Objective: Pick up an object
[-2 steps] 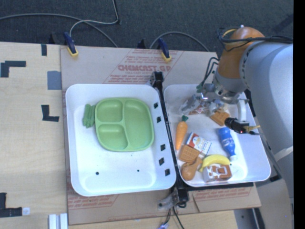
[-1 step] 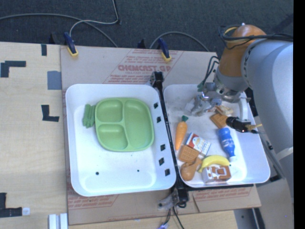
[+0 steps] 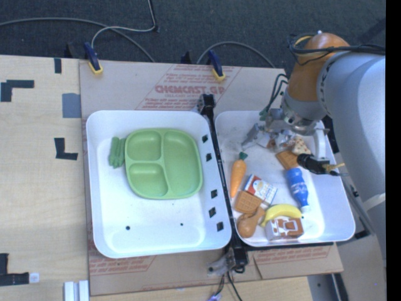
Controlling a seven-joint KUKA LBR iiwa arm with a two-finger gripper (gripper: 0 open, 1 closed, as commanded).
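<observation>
My gripper (image 3: pixel 262 134) hangs low over the back of the right bin (image 3: pixel 332 221), under the grey wrist with its orange band (image 3: pixel 307 80). Its fingers stand open and hold nothing, their tips over bare bin floor just behind the carrot (image 3: pixel 237 177). Right of the gripper lie brown cracker pieces (image 3: pixel 292 152). Further forward are a blue bottle (image 3: pixel 297 188), a small red-and-white carton (image 3: pixel 259 189), an orange cracker (image 3: pixel 245 202), a banana (image 3: pixel 281 213), a brown pear-shaped piece (image 3: pixel 247 223) and a brown-and-white carton (image 3: pixel 285 229).
The left bin (image 3: pixel 100 193) holds a green divided plate (image 3: pixel 164 163) and a green pea pod (image 3: pixel 116 151). A black divider with clips (image 3: pixel 216 168) separates the bins. The arm's grey body (image 3: pixel 366 124) covers the right bin's far right side. Cables run across the back.
</observation>
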